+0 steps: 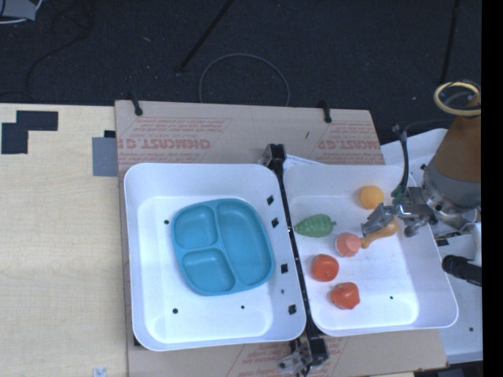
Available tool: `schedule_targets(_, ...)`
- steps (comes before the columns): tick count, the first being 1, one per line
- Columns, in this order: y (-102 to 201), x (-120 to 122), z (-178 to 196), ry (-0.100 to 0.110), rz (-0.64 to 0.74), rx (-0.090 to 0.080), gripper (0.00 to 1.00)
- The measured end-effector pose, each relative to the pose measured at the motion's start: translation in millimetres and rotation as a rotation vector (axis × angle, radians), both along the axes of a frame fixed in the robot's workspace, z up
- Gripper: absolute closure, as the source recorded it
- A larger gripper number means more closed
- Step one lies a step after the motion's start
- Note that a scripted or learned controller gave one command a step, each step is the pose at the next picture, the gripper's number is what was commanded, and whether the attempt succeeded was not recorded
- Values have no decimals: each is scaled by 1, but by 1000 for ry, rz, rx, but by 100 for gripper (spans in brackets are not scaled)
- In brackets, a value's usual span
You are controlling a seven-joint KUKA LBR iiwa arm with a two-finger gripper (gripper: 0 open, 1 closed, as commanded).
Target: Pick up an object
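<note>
A KUKA arm (460, 155) reaches in from the right over the right-hand bin (428, 305), its gripper (383, 225) low among the toy food, a placing that reads as the approach of a pick; the fingers (377, 217) stand parted, released and holding nothing, beside an orange carrot-like piece (383, 232) that lies just beneath them; a pink piece (347, 244) touches that piece's near end. The likeliest target sits there, in the bin's upper right quarter; an orange ball (372, 196) rests near, a green leaf (314, 226) toward the divider, and two red pieces (324, 268) (345, 295) lower down. The left-hand bin (149, 210) holds a blue divided plate (222, 246), flat and apart from the work; both bins rest on cardboard (236, 136) on the bench (55, 242).
</note>
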State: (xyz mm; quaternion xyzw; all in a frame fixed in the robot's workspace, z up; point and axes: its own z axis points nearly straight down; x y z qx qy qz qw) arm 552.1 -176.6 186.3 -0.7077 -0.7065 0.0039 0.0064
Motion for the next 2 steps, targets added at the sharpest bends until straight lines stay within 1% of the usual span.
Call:
schedule_targets(1, 0, 3, 6, -11, 2, -2, 0)
schedule_targets(2, 9, 7, -52, -9, 3, 1, 0)
